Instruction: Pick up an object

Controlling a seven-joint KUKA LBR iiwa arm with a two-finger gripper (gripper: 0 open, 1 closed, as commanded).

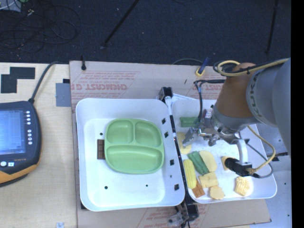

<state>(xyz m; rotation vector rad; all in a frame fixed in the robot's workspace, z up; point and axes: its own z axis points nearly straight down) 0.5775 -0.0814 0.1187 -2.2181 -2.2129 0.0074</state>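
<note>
So the arm (256,91) comes in from the right and hangs low over the right bin (268,186), orange band above the wrist, with the gripper (202,136) down near that bin's upper left part. Honestly can't tell from this angle how the jaws stand; the metal bits at the tip are a small grey blur.

The pickable stuff is all play food in the right bin. Just below the gripper there's a green pod-looking piece (199,162) lying at a slant, with a corn cob (189,173) on its left along the bin's wall and a pale yellow piece (208,159) on its right. Further toward the near edge: a couple of yellow-orange chunks (212,186) and a ridged yellow piece (242,186) off to the right. Another green piece (188,121) sits up beside the gripper, partly under it. Nothing looks lifted; whether the tip touches any of it, I can't say.

Left bin (90,184) holds a green divided plate (134,145), three compartments, with a small brown block (100,149) touching its left edge. A teach pendant (16,139) lies on the bench at far left.
</note>
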